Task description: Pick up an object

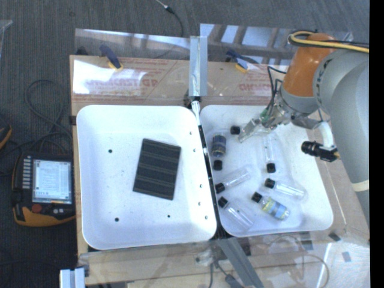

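Note:
The right bin (312, 218) holds several small clear vials with black caps. One dark-filled vial (218, 143) lies near the bin's left wall. Another vial (270, 152) lies just below the gripper, cap toward the front. A labelled vial (273, 207) with blue and yellow on it lies near the front, beside a clear vial (288, 190). My gripper (255, 128) hangs low over the back of the right bin, next to a loose black cap (235, 129). I see nothing held in it. A black ribbed rectangular block (157, 168) lies in the left bin (96, 221).
Two more clear vials (236, 176) (238, 214) lie at the front left of the right bin. The divider wall (207, 161) runs between the bins. A black knob (318, 149) juts from the arm at the right. A teach pendant (45, 188) lies left of the bench.

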{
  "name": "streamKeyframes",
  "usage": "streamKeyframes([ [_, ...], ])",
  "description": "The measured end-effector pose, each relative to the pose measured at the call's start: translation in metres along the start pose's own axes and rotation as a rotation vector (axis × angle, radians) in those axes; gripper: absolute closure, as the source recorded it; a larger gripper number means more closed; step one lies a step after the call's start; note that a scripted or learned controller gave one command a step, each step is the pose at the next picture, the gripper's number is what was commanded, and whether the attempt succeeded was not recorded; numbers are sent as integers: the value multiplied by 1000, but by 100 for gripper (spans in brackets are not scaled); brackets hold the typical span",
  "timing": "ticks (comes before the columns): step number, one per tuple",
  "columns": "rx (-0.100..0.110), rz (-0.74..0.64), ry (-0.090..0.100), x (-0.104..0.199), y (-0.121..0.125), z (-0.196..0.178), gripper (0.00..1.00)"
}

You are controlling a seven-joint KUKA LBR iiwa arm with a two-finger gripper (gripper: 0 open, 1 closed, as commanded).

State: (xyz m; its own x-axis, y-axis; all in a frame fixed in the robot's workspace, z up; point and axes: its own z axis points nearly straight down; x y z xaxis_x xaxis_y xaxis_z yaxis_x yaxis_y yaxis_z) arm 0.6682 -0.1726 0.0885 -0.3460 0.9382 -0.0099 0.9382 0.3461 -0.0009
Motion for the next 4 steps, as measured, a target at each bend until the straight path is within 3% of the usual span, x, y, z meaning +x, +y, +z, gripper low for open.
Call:
streamKeyframes([
  [1, 2, 67, 8, 13, -79, -21, 0],
  [2, -18, -3, 5, 3, -142, -4, 0],
  [3, -13, -55, 1, -7, -61, -1, 0],
  [4, -15, -86, 4, -8, -118, -3, 0],
])
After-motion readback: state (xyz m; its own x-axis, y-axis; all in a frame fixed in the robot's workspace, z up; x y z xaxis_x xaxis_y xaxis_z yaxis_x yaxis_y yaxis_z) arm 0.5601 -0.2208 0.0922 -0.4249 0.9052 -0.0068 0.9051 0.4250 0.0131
